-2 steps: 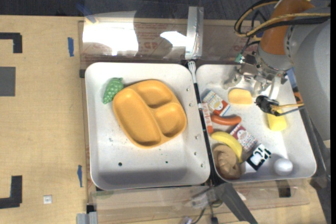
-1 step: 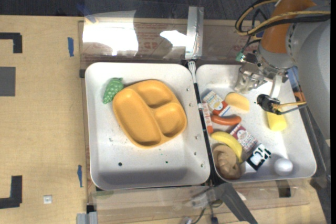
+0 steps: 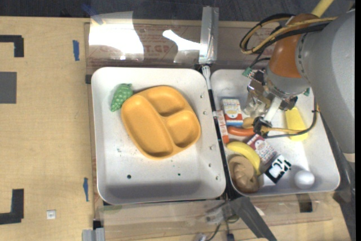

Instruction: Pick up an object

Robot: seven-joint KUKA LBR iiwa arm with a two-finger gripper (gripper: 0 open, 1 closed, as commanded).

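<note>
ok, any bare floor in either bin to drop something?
Left bin: open white floor along the front edge and down the left side, below the green grapes; the orange divided plate fills the middle. Right bin: crowded. Banana, small carton, yellow block and the gripper leave only a small patch at its back-left corner.

Orange divided plate [image 3: 161, 120], green grapes [image 3: 119, 96], yellow banana [image 3: 245, 153], white bins [image 3: 104, 138].
</note>
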